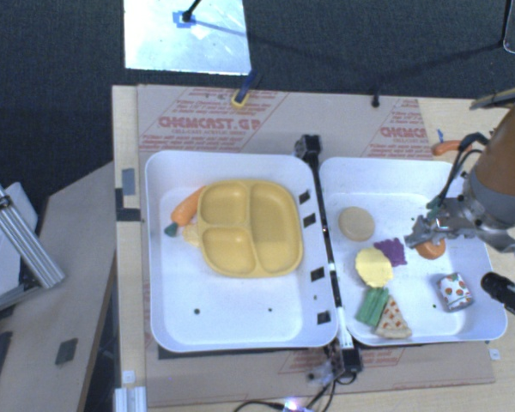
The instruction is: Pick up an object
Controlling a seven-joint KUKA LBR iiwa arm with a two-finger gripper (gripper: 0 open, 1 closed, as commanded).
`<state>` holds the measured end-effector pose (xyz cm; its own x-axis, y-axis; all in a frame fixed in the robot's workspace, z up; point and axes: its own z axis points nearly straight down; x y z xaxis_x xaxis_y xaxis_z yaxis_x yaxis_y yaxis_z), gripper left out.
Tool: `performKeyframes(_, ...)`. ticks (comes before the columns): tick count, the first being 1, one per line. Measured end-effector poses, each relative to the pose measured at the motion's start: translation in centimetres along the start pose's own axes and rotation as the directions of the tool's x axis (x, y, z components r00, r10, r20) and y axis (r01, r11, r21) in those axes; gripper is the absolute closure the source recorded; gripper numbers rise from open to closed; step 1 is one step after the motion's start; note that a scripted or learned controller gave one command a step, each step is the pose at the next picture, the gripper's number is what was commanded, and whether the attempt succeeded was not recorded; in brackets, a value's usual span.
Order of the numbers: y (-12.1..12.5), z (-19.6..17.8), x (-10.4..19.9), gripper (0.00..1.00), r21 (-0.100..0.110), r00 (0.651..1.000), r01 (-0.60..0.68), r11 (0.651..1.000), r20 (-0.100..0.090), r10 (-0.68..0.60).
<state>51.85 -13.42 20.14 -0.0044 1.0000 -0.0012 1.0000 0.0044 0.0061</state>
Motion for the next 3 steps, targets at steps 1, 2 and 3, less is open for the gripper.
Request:
performKeyframes(1, 0.2, -2.4, 0.0, 1.0, 0.001, 1.0, 0.0, 1.0, 0.0, 0.0)
performKeyframes(2, 0.4, -1.9, 4.9, 1.0, 0.005, 1.0, 0.003, 1.0, -0.002, -0.003)
performKeyframes(3, -0.9, -1.3, 10.7, 1.0, 0.006, 1.0, 0.003, 1.0, -0.002, -0.003)
